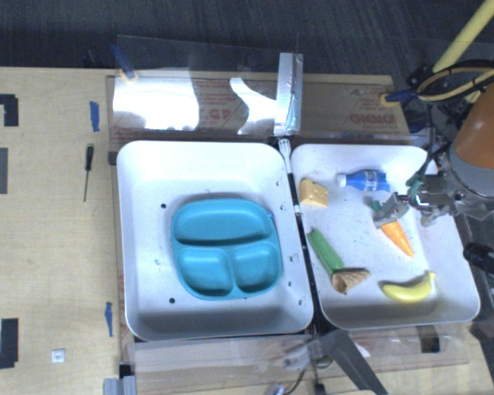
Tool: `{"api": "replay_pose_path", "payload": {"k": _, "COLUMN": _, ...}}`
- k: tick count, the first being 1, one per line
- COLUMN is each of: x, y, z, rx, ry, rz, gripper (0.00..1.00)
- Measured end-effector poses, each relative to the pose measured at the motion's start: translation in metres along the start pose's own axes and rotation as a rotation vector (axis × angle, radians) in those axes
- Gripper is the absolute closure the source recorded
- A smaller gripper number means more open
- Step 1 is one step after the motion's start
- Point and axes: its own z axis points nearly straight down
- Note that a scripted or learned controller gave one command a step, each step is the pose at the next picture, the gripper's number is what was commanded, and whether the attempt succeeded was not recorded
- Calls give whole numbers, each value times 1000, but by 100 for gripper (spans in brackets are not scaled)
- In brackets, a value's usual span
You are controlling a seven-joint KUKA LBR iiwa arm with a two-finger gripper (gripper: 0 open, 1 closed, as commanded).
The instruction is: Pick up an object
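Camera view: gripper (393, 211) sits at your right bin's (453, 303) 3 o'clock, over the carrot (398, 237) top for a grab; fingers' state unreadable.

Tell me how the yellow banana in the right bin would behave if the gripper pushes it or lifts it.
The banana looks like a smooth plastic toy, so it is probably light, stiff and a little slippery between the fingers. It is curved and lies flat, so a push would more likely spin or slide it than roll it. It lies close to the right bin's front wall, which may stop it.
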Motion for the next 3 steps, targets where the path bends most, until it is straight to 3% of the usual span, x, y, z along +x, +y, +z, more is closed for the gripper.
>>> {"api": "replay_pose_path", "payload": {"k": 1, "x": 2, "y": 29, "z": 87, "rx": -25, "ry": -8, "rz": 70, "gripper": 0}}
{"api": "replay_pose_path", "payload": {"k": 2, "x": -9, "y": 36, "z": 111, "rx": -9, "ry": -4, "rz": 54, "gripper": 0}}
{"api": "replay_pose_path", "payload": {"k": 3, "x": 42, "y": 45, "z": 65, "rx": -5, "ry": -1, "rz": -41, "gripper": 0}}
